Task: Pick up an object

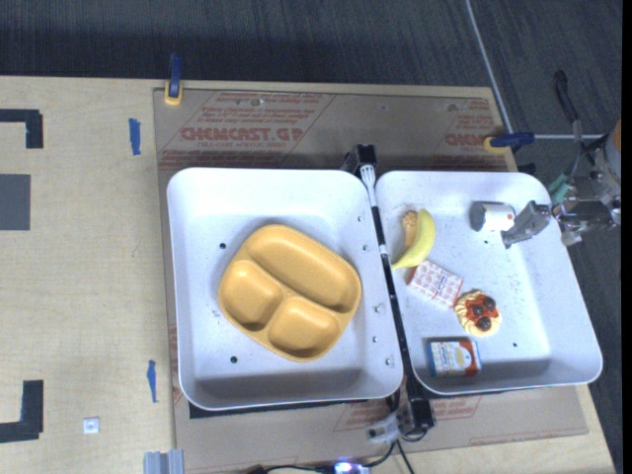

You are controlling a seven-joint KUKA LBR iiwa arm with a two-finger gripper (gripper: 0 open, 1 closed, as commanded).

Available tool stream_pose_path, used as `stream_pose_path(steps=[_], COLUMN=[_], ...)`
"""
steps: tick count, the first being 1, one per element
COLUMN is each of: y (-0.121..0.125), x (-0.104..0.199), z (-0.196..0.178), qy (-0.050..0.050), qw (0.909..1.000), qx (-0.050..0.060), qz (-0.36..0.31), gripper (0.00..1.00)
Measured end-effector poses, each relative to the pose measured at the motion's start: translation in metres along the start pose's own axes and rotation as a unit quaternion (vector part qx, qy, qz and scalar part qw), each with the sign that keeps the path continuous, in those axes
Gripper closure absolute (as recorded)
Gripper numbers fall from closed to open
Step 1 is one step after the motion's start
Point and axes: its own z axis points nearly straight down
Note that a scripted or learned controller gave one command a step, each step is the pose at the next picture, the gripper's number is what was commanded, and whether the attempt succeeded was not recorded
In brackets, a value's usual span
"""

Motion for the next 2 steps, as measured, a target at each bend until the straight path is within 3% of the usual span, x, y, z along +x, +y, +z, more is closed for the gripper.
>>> stream_pose_path(steps=[1, 2], y=[-0.047, -0.046], x=[0.019, 0.018], z=[0.176, 0.165], qy=[0.001, -0.001], qw=[1.0, 1.0], qx=[0.0, -0.003], qz=[0.0, 0.001], gripper=[0.0, 1.0])
